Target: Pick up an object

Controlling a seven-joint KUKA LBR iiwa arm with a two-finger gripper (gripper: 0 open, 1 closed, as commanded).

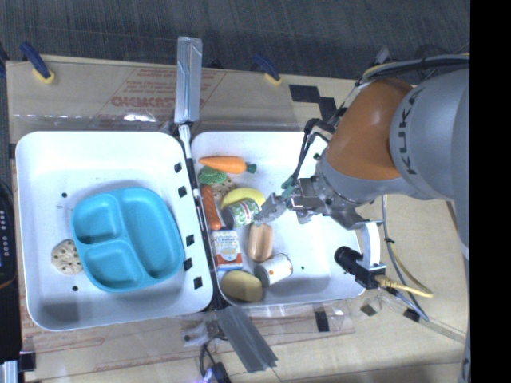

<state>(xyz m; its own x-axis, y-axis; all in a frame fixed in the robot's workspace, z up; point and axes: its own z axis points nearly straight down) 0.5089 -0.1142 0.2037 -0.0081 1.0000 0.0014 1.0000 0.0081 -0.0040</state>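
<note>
My gripper (273, 207) hangs low over the middle of the right bin (319, 146). Its tip is right beside a green-labelled can (244, 213) and just above a hot dog (259, 242). No object is visibly held. A yellow banana (242, 197) lies against the can's far side. An orange carrot (223, 164) rests near the bin's back wall. A potato (241, 286), a small white can (276, 270) and a juice carton (227, 248) lie at the front left of this bin. The grey arm with its orange band (371, 130) covers the bin's right part.
The left bin (32, 166) holds a blue divided plate (126, 236) and a round cracker (66, 255) beside it. A red sausage (209, 207) and a cookie (215, 179) lie along the right bin's left wall. A metal bar (187, 78) stands over the divide.
</note>
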